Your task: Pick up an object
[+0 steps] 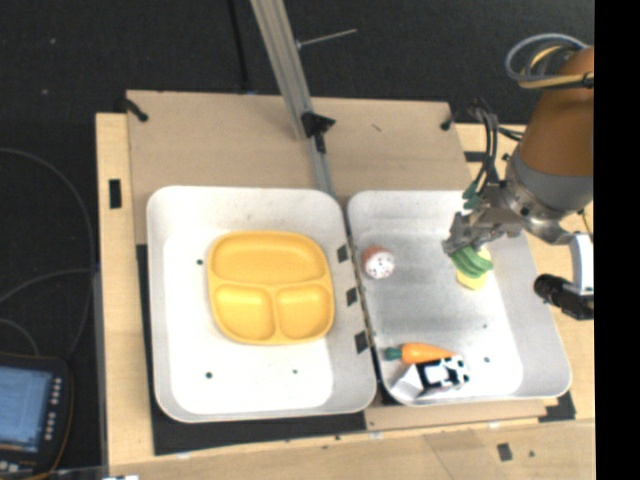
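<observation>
Near edge of the pale wooden bench (240, 143): 2 shallow white plastic bins sit side by side, rims touching along a seam with small black clips.

Right bin (520, 368), near corner: a small orange plastic carrot with a green top (420, 352) lies flat, touching a black-and-white blocky item (438, 374) just below it; its exact shape is too small to tell. Bin floor is matte, lightly speckled.

Left bin (180, 368): a smooth yellow plastic tray with 3 rounded compartments (270, 286), 1 wide section at the far side and 2 smaller ones nearer, sits flat near the bin's middle.

Right bin, middle, beside the seam: a small pale ball with reddish marks (378, 263), well apart from the carrot.

Right bin, far right side: the grey metal two-finger gripper (470, 253) sits directly over a soft-looking yellow and green rounded object (472, 268), touching its top. Cannot tell from this angle whether it is clamped on the object or merely resting against it. The orange-banded wrist rises to the right.

Beyond the bins: a grey aluminium post (285, 53) slants up from the bench. Floor is dark carpet; a blue-lit screen (30, 403) sits at lower left.
</observation>
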